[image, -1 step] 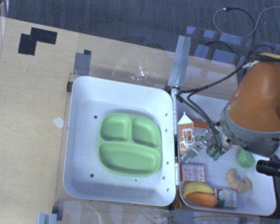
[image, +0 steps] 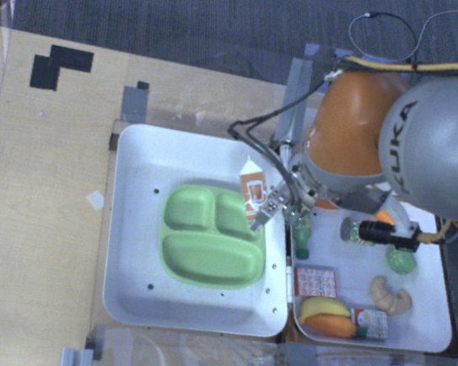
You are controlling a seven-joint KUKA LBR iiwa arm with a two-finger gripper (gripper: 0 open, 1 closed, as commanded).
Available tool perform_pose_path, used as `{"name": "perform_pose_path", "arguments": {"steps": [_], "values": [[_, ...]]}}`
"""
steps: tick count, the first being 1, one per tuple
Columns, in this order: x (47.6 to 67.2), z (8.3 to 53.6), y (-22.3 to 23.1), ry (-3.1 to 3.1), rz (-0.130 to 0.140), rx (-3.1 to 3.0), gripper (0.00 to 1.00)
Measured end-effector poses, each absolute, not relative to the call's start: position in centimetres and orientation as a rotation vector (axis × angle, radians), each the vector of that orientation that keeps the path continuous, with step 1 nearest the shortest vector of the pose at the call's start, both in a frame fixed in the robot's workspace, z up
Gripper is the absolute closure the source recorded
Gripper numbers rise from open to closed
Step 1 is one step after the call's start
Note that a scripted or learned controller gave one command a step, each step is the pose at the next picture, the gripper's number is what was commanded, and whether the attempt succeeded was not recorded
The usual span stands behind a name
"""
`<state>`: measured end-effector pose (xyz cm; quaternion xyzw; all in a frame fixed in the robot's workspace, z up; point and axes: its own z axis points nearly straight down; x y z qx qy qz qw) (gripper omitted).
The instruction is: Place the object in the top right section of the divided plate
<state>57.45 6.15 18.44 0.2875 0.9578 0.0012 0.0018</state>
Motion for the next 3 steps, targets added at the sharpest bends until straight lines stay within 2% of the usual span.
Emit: {"name": "perform_pose_path", "arguments": {"steps": [1, 2, 3], "values": [[53.7, 18.4, 9.8, 3.006, 0.003, 0.904, 1.00], [55.3, 18.4, 7.2, 3.023, 0.003, 0.837, 1.00], [55.3, 18.5, 7.3, 3.022, 0.004, 0.837, 0.00]]}}
